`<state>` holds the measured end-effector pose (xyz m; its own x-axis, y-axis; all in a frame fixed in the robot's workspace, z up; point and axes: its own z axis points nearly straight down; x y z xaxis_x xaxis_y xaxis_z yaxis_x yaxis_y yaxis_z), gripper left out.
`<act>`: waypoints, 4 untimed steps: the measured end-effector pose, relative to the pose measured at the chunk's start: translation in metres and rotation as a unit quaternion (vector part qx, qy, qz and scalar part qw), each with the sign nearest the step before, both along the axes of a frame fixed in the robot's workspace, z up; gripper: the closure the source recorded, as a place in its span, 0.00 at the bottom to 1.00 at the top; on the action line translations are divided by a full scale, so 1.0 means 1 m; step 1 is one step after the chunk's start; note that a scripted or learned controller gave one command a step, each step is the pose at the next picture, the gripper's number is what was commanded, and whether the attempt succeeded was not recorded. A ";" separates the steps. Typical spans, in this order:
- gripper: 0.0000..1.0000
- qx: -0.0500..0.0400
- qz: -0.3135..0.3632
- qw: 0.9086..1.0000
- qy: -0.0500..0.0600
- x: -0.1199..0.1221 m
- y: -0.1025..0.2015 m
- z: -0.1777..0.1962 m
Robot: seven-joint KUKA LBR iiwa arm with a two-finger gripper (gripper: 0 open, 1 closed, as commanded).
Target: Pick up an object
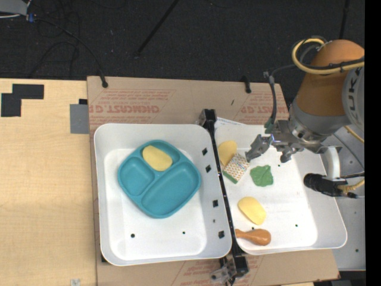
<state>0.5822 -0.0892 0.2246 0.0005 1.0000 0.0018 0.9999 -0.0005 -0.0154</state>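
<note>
The green object (261, 176) lies loose in the right bin (324, 234), ready to pick. The gripper (271, 148) hovers at its twelve o'clock, fingers spread, holding nothing.

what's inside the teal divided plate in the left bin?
One yellow piece lies in an upper compartment of the teal plate; its other compartments look bare. Whatever is under the plate in the left bin is covered.

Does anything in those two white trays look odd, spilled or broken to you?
Nothing looks spilled or broken. The teal plate sits askew in the left bin, a yellow piece in one compartment. In the right bin the loose toy foods lie scattered, and the orange drumstick rests near its front wall.
</note>
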 end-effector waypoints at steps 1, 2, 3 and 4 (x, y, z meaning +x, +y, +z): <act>0.00 0.000 0.001 1.000 -0.006 0.002 0.000 0.007; 0.00 0.000 0.000 1.000 -0.003 0.005 0.002 -0.057; 0.00 0.000 0.000 1.000 -0.003 0.009 0.003 -0.120; 0.00 -0.001 0.000 1.000 -0.007 0.009 0.003 -0.136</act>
<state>0.5917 -0.0862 0.0882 0.0008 1.0000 -0.0006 1.0000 -0.0008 -0.0019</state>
